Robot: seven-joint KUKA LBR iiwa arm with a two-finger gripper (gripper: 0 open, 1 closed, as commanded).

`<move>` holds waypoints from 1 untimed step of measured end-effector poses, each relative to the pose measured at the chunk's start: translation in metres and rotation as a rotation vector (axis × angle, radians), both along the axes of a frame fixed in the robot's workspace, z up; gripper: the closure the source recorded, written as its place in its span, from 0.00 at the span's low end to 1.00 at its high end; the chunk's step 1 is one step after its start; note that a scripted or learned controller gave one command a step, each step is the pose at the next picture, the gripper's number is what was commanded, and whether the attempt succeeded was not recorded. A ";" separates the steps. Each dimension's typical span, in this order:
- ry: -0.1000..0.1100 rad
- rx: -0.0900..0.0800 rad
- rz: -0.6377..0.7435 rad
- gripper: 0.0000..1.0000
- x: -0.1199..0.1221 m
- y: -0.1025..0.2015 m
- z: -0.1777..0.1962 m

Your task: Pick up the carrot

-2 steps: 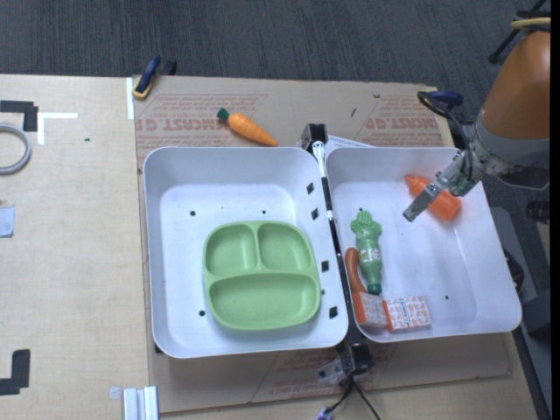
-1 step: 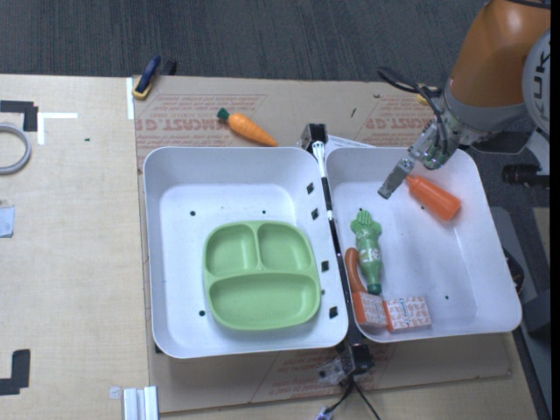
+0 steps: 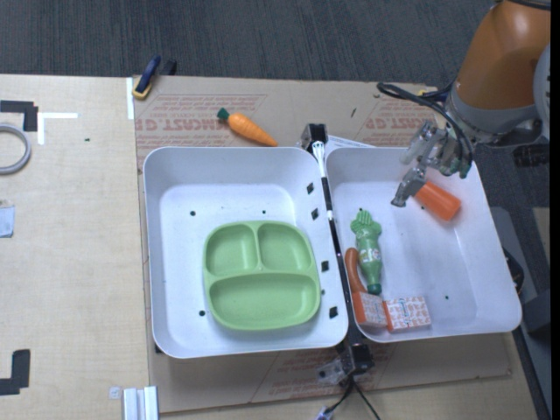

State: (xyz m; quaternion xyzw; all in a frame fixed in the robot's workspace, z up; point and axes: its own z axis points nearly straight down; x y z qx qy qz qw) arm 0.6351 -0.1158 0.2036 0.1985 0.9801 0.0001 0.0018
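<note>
While the carrot lies on the desk behind the left bin, your claw hangs over the right bin, grip state unclear. Looks light, rigid, slick plastic; pinch across the thick orange middle.

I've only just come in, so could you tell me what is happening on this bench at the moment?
A grey and orange arm reaches in from the right, its gripper low over the right bin, right beside an orange cylinder. That bin also holds a green bottle, a red sausage-like piece and a small packet. The carrot lies untouched on the cardboard behind the left bin, which holds a green divided plate.
</note>
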 end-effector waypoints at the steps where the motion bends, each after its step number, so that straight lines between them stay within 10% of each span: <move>1: 0.001 0.000 0.068 0.00 -0.008 -0.064 -0.050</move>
